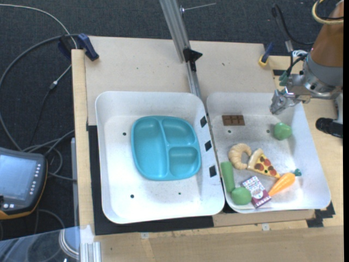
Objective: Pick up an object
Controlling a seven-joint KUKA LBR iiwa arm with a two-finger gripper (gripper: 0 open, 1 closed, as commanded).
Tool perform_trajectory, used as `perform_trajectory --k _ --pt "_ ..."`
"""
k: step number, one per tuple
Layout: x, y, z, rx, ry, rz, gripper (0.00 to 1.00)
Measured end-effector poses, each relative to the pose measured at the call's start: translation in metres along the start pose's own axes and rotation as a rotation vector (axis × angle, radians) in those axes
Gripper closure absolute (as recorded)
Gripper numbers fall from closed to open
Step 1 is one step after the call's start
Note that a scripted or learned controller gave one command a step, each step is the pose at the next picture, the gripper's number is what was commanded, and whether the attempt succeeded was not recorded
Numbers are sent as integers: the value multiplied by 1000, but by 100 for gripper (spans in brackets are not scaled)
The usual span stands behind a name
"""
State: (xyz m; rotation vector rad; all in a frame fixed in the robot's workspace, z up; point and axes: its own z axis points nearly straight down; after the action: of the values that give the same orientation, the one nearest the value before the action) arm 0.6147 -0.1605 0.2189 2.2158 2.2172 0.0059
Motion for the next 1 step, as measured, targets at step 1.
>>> perform_trajectory --k 1 --pt "0 1 -23 3 1 -1 100"
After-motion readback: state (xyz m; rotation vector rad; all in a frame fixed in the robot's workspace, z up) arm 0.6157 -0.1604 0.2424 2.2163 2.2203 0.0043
